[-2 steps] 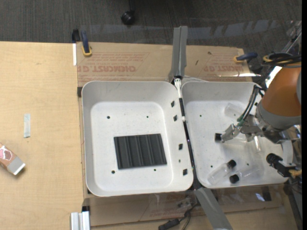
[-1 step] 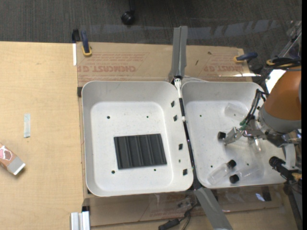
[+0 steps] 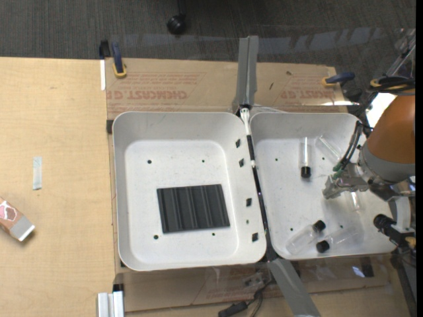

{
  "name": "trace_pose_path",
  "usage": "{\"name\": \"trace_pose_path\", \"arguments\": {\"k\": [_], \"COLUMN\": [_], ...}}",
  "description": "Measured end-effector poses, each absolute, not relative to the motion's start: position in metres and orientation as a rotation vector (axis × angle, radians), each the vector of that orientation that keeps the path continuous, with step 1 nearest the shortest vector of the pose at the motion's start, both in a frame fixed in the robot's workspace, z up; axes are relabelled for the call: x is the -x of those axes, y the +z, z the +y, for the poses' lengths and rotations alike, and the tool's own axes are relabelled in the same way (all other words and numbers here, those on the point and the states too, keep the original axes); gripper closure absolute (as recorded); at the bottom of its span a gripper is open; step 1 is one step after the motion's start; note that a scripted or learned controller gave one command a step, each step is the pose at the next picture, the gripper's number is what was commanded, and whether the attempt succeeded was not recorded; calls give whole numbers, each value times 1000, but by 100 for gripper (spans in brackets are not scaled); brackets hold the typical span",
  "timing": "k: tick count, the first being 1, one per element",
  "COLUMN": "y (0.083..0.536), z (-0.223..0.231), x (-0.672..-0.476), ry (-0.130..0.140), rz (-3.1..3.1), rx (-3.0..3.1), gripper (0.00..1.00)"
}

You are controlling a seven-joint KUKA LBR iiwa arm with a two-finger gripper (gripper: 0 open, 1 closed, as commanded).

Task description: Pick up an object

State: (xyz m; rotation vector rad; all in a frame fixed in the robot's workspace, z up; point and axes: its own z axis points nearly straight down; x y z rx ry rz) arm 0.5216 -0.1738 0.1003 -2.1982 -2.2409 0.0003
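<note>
Lying upright in view: tube (image 3: 305,157) | black cap nearest camera | right bin (image 3: 284,177)

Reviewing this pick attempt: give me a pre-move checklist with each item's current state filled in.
1. Gripper over the right bin: ok.
2. Targets present there, clear tubes with black caps: ok.
3. Anything visibly between the fingers: not ok, nothing seen.
4. Finger opening: cannot tell, too small.
5. Gripper centred over one tube: not ok; it sits between the upper tube and the lower pair.
6. Left bin holds a dark ridged block, away from the arm: ok.
</note>
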Motion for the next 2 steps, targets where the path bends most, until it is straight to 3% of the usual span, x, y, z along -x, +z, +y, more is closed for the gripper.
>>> {"name": "trace_pose_path", "arguments": {"k": [1, 2], "y": [100, 92], "z": [-174, -186], "x": [-522, -592], "ry": [1, -24], "rz": [-2241, -2274], "rx": [2198, 2143], "gripper": [0, 0]}}
